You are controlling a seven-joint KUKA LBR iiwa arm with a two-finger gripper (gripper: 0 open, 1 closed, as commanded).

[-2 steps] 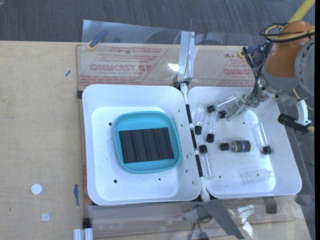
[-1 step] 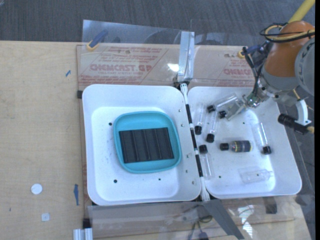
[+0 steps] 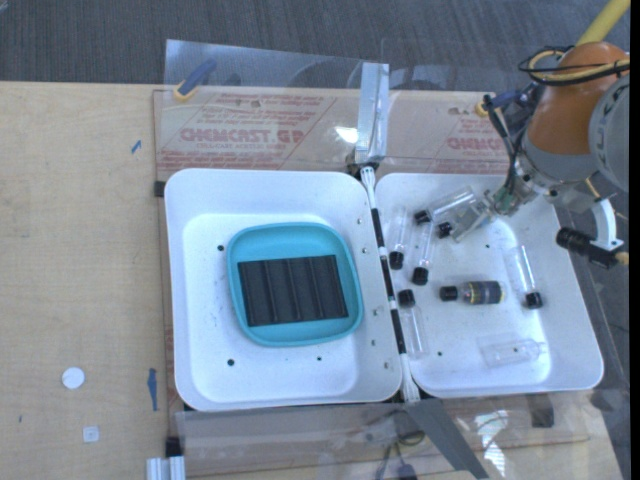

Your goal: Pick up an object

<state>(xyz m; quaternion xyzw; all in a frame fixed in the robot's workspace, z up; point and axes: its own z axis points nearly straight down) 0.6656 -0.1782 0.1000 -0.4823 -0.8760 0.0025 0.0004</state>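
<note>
Amber vial (image 3: 472,292) lies flat, apparently cap (image 3: 449,293) pointing left.

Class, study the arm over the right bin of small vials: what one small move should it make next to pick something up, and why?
Probably lower the gripper slightly onto the clear vial beside it. It sits low at the right bin's upper part, that vial is nearest, and nothing is visibly held yet.
</note>
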